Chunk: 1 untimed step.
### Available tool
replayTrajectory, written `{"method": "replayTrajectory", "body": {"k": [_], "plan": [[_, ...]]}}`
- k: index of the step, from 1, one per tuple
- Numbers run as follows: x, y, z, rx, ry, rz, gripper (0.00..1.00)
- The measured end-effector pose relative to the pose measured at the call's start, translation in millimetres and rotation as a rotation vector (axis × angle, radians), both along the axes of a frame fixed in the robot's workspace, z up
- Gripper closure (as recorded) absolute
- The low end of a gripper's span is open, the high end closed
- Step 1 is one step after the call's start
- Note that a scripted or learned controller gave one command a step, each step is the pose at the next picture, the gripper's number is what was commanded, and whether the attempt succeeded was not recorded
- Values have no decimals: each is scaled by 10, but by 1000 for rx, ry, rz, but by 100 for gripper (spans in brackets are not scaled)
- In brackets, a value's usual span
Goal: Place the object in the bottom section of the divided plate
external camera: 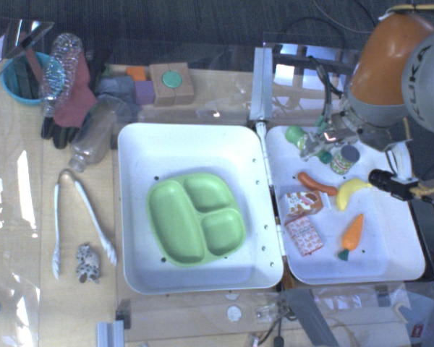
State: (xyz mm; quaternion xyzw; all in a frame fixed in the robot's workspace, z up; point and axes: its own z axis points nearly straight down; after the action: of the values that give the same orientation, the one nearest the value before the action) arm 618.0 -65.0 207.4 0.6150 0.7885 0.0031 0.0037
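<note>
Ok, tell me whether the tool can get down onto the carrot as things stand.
Probably yes. The carrot lies flat in the right bin, apart from the banana and the packets, with nothing above it. The tool hangs at the bin's far end.

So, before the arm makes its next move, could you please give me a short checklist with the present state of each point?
1. Divided plate lies flat in the left bin: ok.
2. Plate's sections free of objects: ok.
3. Toys (carrot, banana, sausage) lie apart in the right bin: ok.
4. Gripper above the right bin: ok.
5. Object between its fingers: cannot tell.
</note>
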Motion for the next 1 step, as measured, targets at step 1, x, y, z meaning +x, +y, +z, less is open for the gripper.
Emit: {"method": "replayTrajectory", "body": {"k": [1], "plan": [[101,706,-14,1,2,7,100]]}}
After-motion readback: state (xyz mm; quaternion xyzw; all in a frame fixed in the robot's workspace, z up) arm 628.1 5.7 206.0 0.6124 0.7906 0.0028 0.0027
